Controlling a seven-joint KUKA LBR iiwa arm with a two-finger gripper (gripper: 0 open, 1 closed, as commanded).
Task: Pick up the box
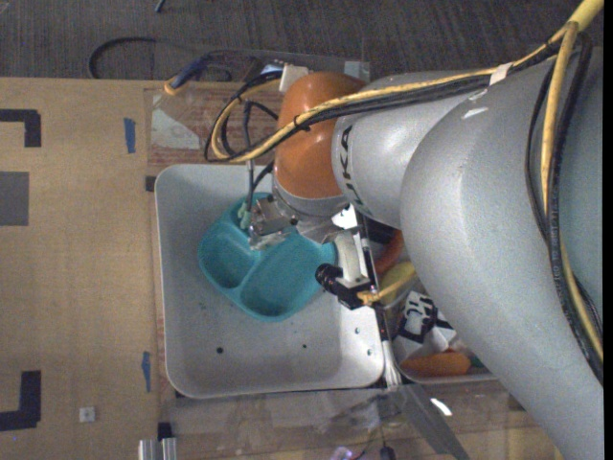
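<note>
Box (420, 316), probably the black-and-white one, lies ungrasped; the gripper (262, 226), its grip unreadable, sits over a teal dish (263, 274) and needs re-aiming.

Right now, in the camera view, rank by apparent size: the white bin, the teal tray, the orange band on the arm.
1. White bin, largest.
2. Teal tray, partly hidden under the arm.
3. Orange band, though it sits nearer the camera, so its rank against the tray is unsure.

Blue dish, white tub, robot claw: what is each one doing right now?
Blue dish: lying flat in the white tub, open side up, nothing in its two hollows.
White tub: sitting on the bench, holding the blue dish.
Claw: down over the dish's top edge.
</note>
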